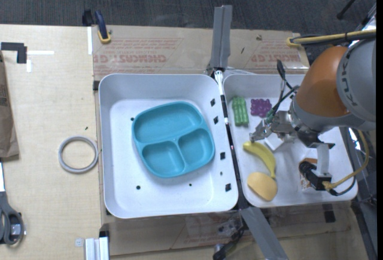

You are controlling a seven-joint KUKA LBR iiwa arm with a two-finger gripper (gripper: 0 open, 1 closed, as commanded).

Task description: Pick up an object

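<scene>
gripper [261, 131] sat just above the banana [263, 155], couldn't tell its state; banana looked light, slick, best grabbed mid-curve.

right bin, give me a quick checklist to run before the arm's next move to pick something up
1. Objects to pick lie in the right bin: ok, a banana, green piece, purple grapes and tan piece.
2. Gripper is over the right bin: ok, it sits just above the banana's upper end.
3. Something is between the gripper's tips: cannot tell, too small and cluttered.
4. Banana is apart from its neighbours: not ok, its lower end touches or overlaps the tan piece.
5. Left bin is out of the way: ok, it holds the blue divided plate across the divider.
</scene>
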